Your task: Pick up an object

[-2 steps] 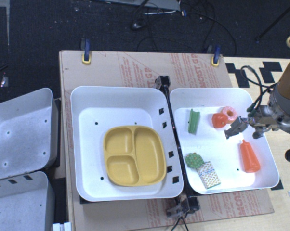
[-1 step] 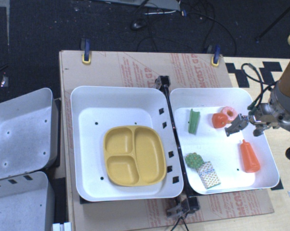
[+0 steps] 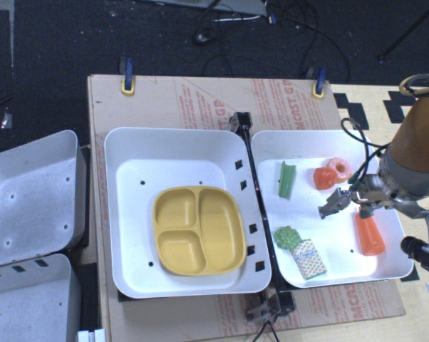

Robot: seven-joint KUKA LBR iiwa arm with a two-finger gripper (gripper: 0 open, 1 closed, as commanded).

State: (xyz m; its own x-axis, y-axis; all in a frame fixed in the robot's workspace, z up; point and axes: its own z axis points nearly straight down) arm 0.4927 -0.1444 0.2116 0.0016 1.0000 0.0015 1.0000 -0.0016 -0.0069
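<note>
1. A brown board surface [image 3: 200, 95] bears two white bins side by side, over a dark floor with loose cables.
2. The right bin [image 3: 385, 266] holds an orange-red piece [image 3: 326, 178], a pink ring [image 3: 338, 167], a green stick [image 3: 287, 179], an orange bottle [image 3: 370, 236], a green lump [image 3: 287, 237] and a patterned packet [image 3: 309, 258].
3. The gripper [image 3: 336, 204] hovers over the right bin, just below the orange-red piece, fingers apart and clamped on nothing.
4. The arm [image 3: 414, 152] reaches in from the right, its wrist angled down-left.
5. The left bin [image 3: 129, 191] holds a yellow divided tray [image 3: 199, 230].
</note>
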